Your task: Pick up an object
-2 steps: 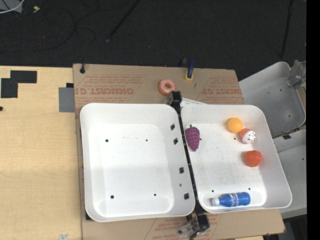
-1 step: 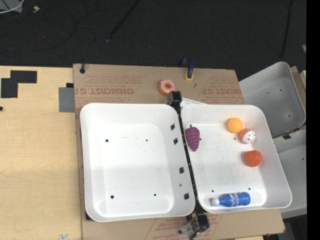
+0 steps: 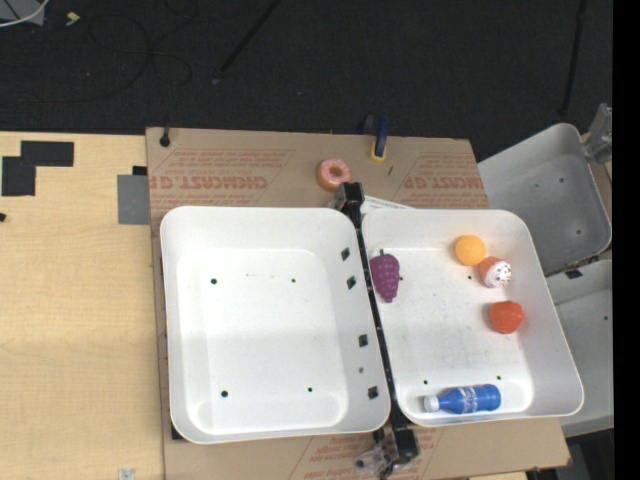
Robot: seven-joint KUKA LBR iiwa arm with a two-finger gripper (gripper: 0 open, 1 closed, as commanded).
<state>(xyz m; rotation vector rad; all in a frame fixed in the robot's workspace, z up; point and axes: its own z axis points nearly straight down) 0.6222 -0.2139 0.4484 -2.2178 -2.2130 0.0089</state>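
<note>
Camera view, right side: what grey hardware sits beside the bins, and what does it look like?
Beside the right bin sits a pale grey metal plate with rounded corners, a dull sheen and a few small dark holes. Above it, at the edge, a small grey metal piece pokes in. Whether either belongs to the arm cannot be told; no orange band or cable marks them.

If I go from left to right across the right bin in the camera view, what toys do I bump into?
purple grape bunch → blue bottle lying near the front wall → orange ball → white and orange ball → red-orange ball
</note>
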